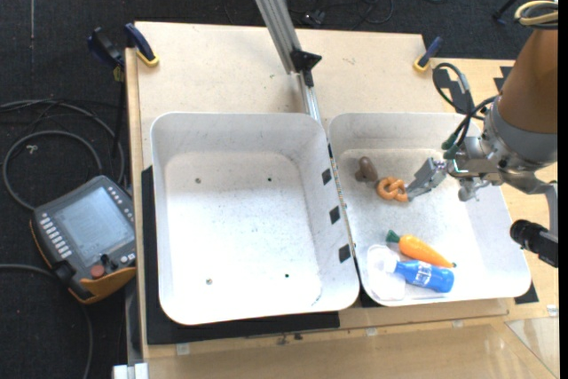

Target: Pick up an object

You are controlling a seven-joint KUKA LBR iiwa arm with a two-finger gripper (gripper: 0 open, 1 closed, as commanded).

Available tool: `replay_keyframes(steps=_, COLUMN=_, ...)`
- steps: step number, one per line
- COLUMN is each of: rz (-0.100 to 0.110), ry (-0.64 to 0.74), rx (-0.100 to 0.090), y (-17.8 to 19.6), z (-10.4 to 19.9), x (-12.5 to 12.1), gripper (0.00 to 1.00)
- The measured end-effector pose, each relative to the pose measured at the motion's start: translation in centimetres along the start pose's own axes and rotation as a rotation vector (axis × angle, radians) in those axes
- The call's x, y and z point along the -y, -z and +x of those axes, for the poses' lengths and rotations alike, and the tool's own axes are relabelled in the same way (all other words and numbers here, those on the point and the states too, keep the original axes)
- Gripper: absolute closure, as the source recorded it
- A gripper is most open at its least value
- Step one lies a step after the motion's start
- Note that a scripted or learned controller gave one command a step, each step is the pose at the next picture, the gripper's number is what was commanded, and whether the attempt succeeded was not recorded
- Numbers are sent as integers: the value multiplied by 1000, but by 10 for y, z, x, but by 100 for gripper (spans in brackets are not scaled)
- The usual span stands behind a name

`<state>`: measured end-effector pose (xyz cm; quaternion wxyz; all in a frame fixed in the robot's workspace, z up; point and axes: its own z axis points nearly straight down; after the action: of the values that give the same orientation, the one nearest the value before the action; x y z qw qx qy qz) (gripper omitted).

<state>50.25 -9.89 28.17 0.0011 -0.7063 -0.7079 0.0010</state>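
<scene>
Orange and knobbly, the pretzel-shaped toy (pixel 391 188) lies in the right bin (pixel 497 275) touching my hand (pixel 426 177); it looks light and rubbery, best pinched across one loop; whether the hand is parted I cannot tell.

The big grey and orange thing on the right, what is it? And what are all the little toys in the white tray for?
That is a robot arm. A computer program moves it. At its end is a gripper with two fingers for picking things up. The camera hangs above the bench and looks down at a slant.

On the bench sit two shallow white bins side by side. The right bin has small things in it: a brown figure, an orange pretzel-shaped piece, a toy carrot and a blue bottle. The gripper is right by the pretzel piece, but I cannot tell whether it is holding it. The left bin is the other one.
</scene>
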Motion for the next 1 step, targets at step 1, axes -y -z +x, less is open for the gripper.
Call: replay_keyframes(steps=1, rz=-3, ry=-2, rx=0, y=2, z=0, x=0, gripper=0)
